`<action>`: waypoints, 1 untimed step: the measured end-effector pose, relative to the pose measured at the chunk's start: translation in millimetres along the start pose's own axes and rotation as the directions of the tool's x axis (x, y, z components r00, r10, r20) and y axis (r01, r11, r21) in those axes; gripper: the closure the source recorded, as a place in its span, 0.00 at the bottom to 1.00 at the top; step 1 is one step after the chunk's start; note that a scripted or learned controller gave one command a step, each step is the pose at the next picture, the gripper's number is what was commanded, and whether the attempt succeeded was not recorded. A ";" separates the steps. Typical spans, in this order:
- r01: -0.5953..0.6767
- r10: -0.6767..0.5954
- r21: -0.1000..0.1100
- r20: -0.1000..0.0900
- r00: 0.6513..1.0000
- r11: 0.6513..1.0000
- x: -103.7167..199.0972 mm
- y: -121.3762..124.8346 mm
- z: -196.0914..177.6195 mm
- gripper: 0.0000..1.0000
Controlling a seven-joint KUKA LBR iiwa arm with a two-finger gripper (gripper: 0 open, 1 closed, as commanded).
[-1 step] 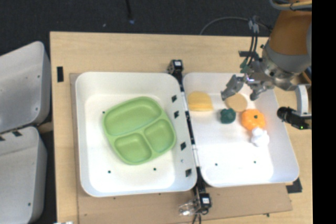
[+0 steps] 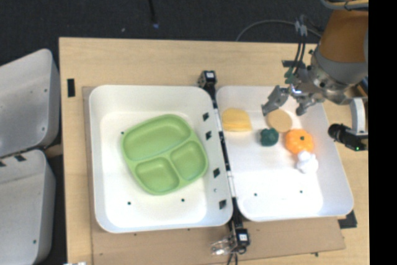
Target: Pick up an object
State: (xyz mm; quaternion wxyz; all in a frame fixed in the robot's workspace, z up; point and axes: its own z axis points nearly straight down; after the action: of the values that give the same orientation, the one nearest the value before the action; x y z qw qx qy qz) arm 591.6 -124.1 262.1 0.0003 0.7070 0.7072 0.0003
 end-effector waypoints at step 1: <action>-0.002 0.002 0.006 0.001 1.000 1.000 1.0 -10.0 56.7 0.00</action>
State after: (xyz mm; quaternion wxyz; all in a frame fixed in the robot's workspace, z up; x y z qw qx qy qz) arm 581.6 -123.1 205.4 -0.0015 0.7076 0.7066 -0.0019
